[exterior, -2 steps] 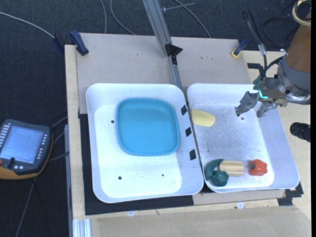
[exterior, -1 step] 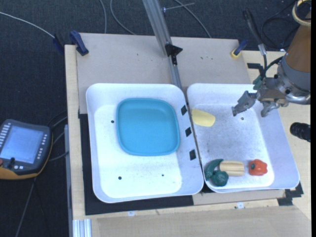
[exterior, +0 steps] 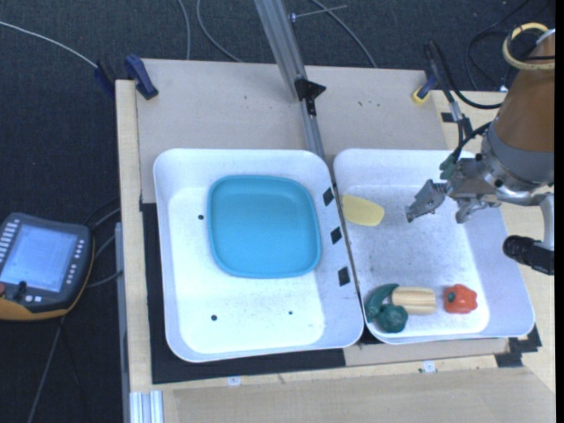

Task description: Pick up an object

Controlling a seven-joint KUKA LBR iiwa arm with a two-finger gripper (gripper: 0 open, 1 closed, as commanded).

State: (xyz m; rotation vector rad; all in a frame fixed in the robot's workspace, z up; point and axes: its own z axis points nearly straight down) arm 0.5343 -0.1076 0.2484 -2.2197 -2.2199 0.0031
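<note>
In the right bin (exterior: 493, 324) a pale yellow piece (exterior: 362, 210) lies near the left wall. Along the front wall sit a green toy vegetable (exterior: 386, 307), a tan cylinder (exterior: 415, 300) and a red pepper (exterior: 459, 299), close together. My gripper (exterior: 441, 210) hangs over the bin's upper middle, to the right of the yellow piece and apart from it. It is open, with nothing between its fingers (exterior: 422, 204).
The left bin (exterior: 181, 263) holds a blue square plate (exterior: 264, 225). A slanted metal bar (exterior: 291, 55) runs down to the gap between the bins. A pendant with a screen (exterior: 40, 263) lies off the bench at the left.
</note>
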